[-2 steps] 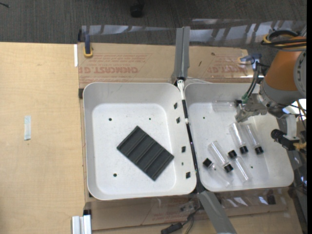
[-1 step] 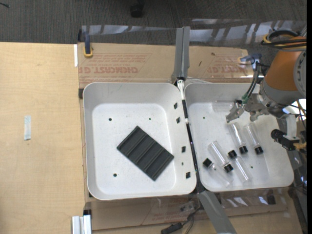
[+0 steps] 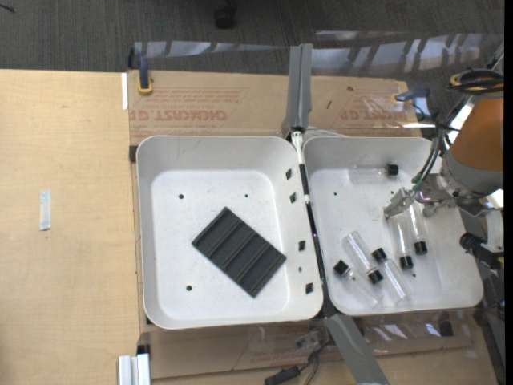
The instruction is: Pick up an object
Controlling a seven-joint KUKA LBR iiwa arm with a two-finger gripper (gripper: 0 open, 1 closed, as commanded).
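End effector (image 3: 398,207) positioned low in right bin (image 3: 353,155), above clear vials.

Finger opening: cannot tell; nothing seen held. Nearest vial (image 3: 416,233) just below and right of tip, long axis roughly vertical in view, black cap at near end. More vials (image 3: 358,252) lower left. Ribbed black pad (image 3: 238,251) in left bin (image 3: 160,215). Mirrored print on cardboard (image 3: 192,107), "CHEMCRST"-like, not reliably legible.

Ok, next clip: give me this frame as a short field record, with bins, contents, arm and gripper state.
left bin: one dark ribbed rectangular block, lying flat near the middle, turned at a slant
right bin: several clear vials with black caps, scattered; one more vial near the far wall
arm: reaches in from the right, over the right bin
gripper: low over the vials, nothing seen held
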